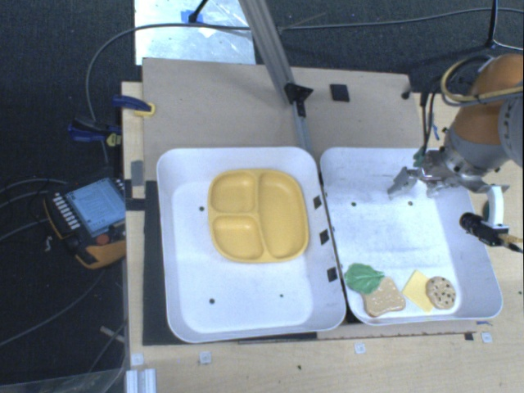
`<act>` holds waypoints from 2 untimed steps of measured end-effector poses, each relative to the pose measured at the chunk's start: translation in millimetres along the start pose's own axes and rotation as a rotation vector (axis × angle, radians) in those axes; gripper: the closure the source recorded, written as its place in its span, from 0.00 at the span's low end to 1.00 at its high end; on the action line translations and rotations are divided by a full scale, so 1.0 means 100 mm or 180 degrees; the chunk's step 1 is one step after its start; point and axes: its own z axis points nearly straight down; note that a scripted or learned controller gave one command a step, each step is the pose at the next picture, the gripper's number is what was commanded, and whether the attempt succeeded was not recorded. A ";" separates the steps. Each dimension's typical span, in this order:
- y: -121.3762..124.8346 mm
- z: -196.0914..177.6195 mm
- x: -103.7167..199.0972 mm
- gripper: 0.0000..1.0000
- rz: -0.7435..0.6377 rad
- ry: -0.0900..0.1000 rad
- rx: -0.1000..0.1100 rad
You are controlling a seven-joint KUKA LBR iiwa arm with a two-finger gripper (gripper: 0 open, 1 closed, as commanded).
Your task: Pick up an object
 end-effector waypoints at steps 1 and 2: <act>0.01 0.45 0.00 0.00 0.0001 -0.0002 -0.0016; 0.03 0.30 -0.04 1.00 -0.0002 -0.0036 -0.0046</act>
